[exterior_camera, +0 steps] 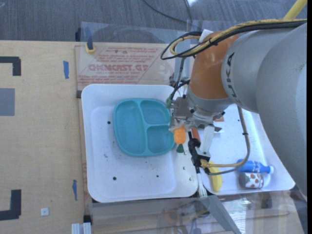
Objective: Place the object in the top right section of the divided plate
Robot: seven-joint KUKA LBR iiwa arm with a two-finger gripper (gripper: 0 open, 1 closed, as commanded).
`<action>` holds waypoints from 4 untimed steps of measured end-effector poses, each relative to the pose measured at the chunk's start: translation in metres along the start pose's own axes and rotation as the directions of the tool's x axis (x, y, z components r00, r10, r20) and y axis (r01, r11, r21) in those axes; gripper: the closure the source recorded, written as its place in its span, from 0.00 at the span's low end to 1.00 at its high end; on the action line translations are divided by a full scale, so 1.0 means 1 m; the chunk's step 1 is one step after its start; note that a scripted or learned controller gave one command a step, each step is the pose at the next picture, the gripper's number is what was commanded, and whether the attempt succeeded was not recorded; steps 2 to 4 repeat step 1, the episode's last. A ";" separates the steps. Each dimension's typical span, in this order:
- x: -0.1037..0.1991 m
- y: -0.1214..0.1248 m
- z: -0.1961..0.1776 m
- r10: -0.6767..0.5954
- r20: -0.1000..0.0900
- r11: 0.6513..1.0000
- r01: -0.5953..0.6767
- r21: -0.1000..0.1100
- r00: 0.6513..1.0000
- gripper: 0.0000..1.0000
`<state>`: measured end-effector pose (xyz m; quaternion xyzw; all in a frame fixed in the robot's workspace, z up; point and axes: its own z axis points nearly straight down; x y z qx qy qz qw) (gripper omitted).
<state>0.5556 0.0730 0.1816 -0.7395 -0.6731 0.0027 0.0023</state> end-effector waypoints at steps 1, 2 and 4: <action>0.000 0.000 0.000 0.000 0.000 1.000 0.000 0.000 1.000 0.00; 0.000 0.000 0.000 0.000 0.000 1.000 0.000 0.000 1.000 0.00; 0.000 0.000 0.000 0.000 0.000 1.000 0.000 0.000 1.000 0.00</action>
